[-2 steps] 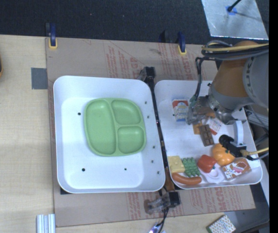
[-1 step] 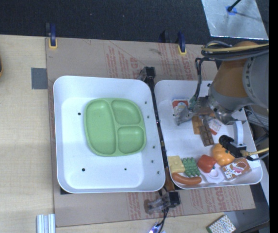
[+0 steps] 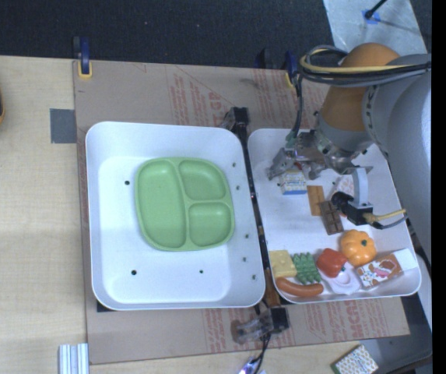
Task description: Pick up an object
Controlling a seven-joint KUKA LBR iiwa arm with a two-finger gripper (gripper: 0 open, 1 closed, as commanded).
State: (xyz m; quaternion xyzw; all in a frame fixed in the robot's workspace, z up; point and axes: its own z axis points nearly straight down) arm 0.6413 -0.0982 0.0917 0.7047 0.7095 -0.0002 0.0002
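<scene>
Your pile of toy food sits along the right bin's near edge, well below the gripper in the camera view. You cannot tell the gripper's state. It hangs over that bin's far end. The green divided plate lies to its left, in the left bin.

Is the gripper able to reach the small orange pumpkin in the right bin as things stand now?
Probably yes. The gripper hovers over the far part of the right bin, and the pumpkin lies nearer the front with its top uncovered. Other toys crowd close beside it, so the fingers may have little room.
</scene>
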